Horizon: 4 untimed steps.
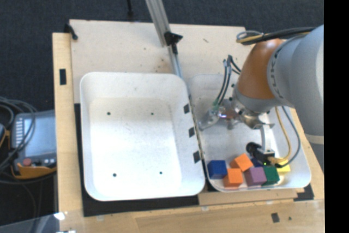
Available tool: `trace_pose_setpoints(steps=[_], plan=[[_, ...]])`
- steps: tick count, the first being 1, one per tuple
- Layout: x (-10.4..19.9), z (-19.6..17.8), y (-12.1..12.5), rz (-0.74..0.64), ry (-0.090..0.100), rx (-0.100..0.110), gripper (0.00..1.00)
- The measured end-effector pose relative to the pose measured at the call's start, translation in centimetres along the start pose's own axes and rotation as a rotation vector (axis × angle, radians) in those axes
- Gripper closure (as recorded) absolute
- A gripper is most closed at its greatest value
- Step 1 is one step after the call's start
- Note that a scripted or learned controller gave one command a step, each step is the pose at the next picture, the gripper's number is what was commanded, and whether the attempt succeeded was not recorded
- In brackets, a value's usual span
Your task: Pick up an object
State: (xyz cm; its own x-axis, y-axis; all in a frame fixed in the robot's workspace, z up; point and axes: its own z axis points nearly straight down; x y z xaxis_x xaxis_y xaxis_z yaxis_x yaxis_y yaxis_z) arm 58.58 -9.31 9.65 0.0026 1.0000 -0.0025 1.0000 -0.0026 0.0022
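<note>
Six small coloured blocks crowd the near end of the right bin (215,142) as the grey arm (297,73) reaches in from the right. We see them strung in a loose line along the bin's near wall. A blue block (217,168) is at the left end, close to the wall beside the left bin (136,128). After it come an orange block (234,177), a purple block (254,176) and a green block (271,174), then a yellow block (283,167) at the right end. A second orange block (242,162) sits just behind the first, turned corner-on to its neighbours.

Each block looks about as wide as it is long, so we can name no long axis for any one of them. The line they form does have one: it runs across the bin, roughly parallel to the front edge of the desk (109,46).

The pincer (215,117) hangs over the middle of the right bin, near its left wall. It is behind the blocks and apart from them, and its tip is turned toward the left bin. We cannot tell whether it is open or closed. The orange band (259,71) shows just above the wrist.

The two bins lie side by side, their walls meeting. A metal rail (152,0) slants up from the far side of the desk. A control unit (32,142) with cables lies on the dark floor to the left.
</note>
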Motion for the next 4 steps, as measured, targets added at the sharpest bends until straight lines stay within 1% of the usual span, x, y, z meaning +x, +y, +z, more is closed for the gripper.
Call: trace_pose_setpoints(steps=[1, 2, 3, 4], plan=[[-0.1, -1.2, 0.1, 0.009, 0.001, -0.005, 1.00], [-0.5, -6.8, 1.3, -0.005, 0.001, -0.005, 1.00], [0.2, -11.6, 1.4, -0.007, 0.002, -0.005, 1.00], [0.1, -17.0, 1.6, -0.007, 0.001, -0.006, 1.00]])
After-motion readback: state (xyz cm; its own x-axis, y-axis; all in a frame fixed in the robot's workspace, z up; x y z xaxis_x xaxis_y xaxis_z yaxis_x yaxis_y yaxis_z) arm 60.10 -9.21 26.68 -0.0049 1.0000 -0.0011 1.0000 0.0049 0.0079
